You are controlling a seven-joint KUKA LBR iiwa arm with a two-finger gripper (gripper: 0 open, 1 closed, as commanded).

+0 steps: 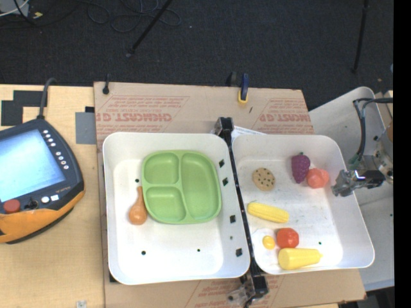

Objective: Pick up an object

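i see two white bins side by side on the desk (pixel 77 274). the left bin (pixel 122 249) sits in the middle of the frame. a green plate (pixel 181 187) with three parts lies in its upper half. an orange toy with a round end (pixel 137 210) lies just left of the plate, touching its edge.

the right bin (pixel 340 236) holds the small toy foods. a cookie (pixel 263 179) is near the top left of this bin. a purple bunch of grapes (pixel 300 167) is to its right, and a pink round thing (pixel 317 178) touches the grapes. a yellow corn (pixel 268 212) lies in the middle. lower down i see a small yellow ball (pixel 268 241), a red tomato (pixel 288 237) just beside it, and a bigger yellow fruit (pixel 298 258) under them.

my claw (pixel 343 183) is at the right edge of the frame, over the right rim of the right bin, near the pink thing but apart from it. i cannot tell how it stands, it is too dark and small. nothing sits in it that i can see.

a screen box with an orange bottom (pixel 35 178) rests at the left of the frame.
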